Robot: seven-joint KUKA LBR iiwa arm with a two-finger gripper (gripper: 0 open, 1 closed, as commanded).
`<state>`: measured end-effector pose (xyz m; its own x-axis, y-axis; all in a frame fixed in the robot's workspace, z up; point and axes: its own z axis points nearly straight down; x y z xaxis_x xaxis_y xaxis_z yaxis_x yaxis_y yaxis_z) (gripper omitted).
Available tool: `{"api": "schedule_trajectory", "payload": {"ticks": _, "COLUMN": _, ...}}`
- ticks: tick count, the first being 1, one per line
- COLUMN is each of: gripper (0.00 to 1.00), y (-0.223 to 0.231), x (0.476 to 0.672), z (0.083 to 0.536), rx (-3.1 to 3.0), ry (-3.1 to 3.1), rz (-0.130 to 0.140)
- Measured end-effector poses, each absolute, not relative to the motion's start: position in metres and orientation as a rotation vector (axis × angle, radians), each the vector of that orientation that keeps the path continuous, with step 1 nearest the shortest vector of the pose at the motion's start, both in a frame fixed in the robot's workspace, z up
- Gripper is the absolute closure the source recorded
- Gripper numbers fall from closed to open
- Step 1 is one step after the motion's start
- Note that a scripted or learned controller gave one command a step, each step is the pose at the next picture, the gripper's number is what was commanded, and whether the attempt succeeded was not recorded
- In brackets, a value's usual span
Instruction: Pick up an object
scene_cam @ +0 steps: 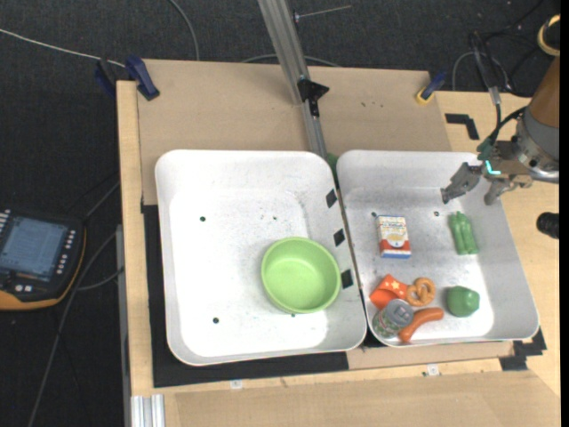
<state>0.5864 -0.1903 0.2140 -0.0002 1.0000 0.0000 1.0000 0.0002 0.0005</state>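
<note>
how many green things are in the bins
3. A green bowl sits in the left bin. In the right bin, a long green piece lies near the far right side and a round green one near the front right corner.

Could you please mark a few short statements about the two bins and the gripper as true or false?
1. The green bowl sits in the left bin. True.
2. The gripper holds the small carton. False: nothing is between its fingers; the carton lies in the right bin, apart from the gripper.
3. The pretzel lies in the right bin. True.
4. The green bottle lies in the left bin. False: it lies in the right bin, just below the gripper in the picture.
5. The green bowl is stacked on the carton. False: they are in different bins.
</note>
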Motion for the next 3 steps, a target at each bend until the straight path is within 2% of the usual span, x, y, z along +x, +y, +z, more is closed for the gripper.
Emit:
{"api": "schedule_trajectory", "payload": {"ticks": 1, "gripper": 0.0, "y": -0.19, "x": 0.586, "z": 0.214, "rx": 2.221, "ry": 2.221, "rz": 0.0}}
{"api": "schedule_trajectory", "payload": {"ticks": 3, "gripper": 0.0, "y": -0.175, "x": 0.572, "z": 0.108, "rx": 2.223, "ry": 2.224, "rz": -0.003}}
